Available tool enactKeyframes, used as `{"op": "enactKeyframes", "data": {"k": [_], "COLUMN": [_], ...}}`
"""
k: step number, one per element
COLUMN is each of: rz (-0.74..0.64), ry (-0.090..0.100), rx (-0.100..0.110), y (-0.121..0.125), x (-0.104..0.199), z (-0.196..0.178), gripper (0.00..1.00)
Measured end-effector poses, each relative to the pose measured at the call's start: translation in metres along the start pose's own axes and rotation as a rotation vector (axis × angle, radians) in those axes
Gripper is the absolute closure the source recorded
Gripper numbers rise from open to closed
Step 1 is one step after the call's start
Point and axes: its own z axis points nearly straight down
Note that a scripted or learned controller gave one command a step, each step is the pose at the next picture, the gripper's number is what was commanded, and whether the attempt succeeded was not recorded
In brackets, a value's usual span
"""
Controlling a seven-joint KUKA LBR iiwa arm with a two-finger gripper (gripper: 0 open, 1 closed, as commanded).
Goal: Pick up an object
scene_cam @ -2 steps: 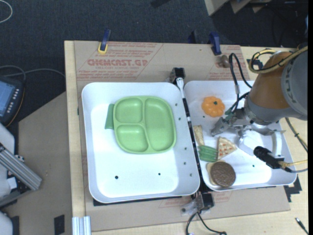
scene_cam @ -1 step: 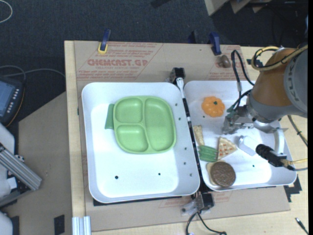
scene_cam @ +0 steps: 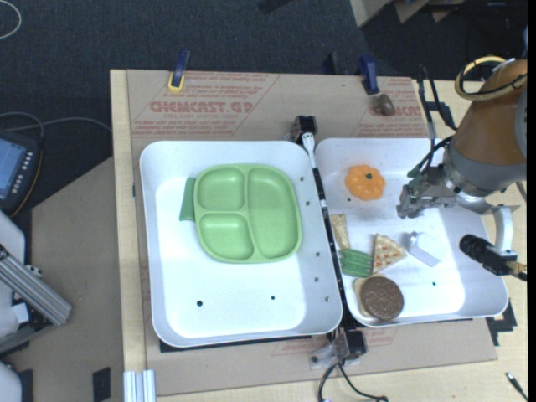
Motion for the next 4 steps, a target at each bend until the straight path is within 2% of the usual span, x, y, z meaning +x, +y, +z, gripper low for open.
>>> {"op": "enactKeyframes", "data": {"k": [1, 2, 4], "rz": [-0.002, -0.002, -0.005], "ry": [0.000, 0.001, 0.002], "rx": [0.001, 0.003, 0.002], "y": [0.000, 0.000, 0.053], "x": [-0.005, -0.005, 0.088], "z": [-0.062, -0.071, -0.087], "gripper": [1.00, 1.00, 1.00]}}
